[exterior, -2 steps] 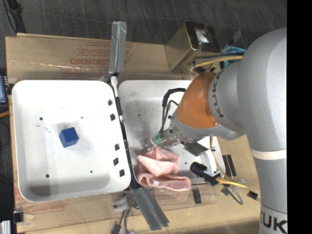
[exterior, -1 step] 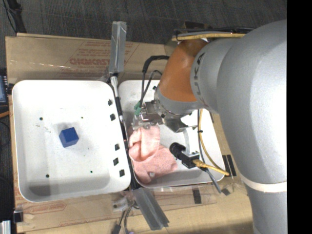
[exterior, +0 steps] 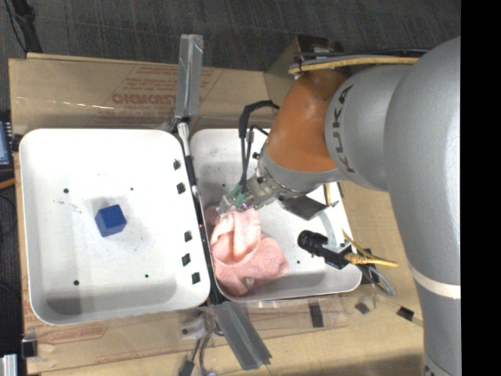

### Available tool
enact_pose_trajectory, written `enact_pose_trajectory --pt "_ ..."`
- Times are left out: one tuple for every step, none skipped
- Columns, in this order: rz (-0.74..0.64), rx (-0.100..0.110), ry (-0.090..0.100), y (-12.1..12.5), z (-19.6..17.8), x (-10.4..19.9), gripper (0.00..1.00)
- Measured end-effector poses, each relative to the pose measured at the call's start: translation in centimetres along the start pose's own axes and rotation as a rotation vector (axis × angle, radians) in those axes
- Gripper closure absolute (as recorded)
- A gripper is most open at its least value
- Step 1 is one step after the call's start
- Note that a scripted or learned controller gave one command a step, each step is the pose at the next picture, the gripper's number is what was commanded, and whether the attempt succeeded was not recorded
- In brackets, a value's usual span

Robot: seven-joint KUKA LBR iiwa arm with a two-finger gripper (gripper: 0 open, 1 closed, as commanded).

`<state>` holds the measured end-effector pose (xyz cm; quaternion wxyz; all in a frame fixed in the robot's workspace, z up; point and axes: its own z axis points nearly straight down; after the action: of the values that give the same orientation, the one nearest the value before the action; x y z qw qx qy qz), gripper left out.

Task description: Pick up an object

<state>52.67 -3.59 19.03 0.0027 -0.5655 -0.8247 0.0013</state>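
- Bins of shallow white plastic sit side by side on the cardboard-covered tabletop [exterior: 86,92], and their inner walls meet. The raised rims probably serve to keep loose things from sliding out of reach.
- The left bin [exterior: 94,163] holds a small blue cube [exterior: 110,219]. It rests flat on the floor, left of centre and well apart from every wall.
- The right bin [exterior: 215,159] holds a crumpled pink fabric cloth [exterior: 244,251], heaped in the near-left part. One edge of it lies against the wall shared with the other bin.
- The grey arm with its orange band [exterior: 313,131] leans in over the right bin. It carries the pincer [exterior: 237,202] low, at the upper end of the cloth and touching or just above its topmost fold.
- That placement suggests the cloth is the object chosen, not the cube. A raised fold gives soft material something to pinch, whereas a flat patch would not.
- Whether the pincer is open or closed on the fabric cannot be told, because the wrist and the bunched cloth hide the contact.
- The step in hand looks like the grasp itself, with the lift not yet made, since the bulk of the cloth lies on the bin floor.
- One risk is that the cloth, so near the shared wall, could drag on the rim or slip free if only a thin fold is caught.
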Motion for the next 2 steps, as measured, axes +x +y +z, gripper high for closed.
enact_pose_trajectory --pt "0.179 -0.003 -0.002 0.77 -0.09 -2.34 1.00" --pt "0.179 -0.003 -0.002 0.78 -0.10 -2.35 0.00"
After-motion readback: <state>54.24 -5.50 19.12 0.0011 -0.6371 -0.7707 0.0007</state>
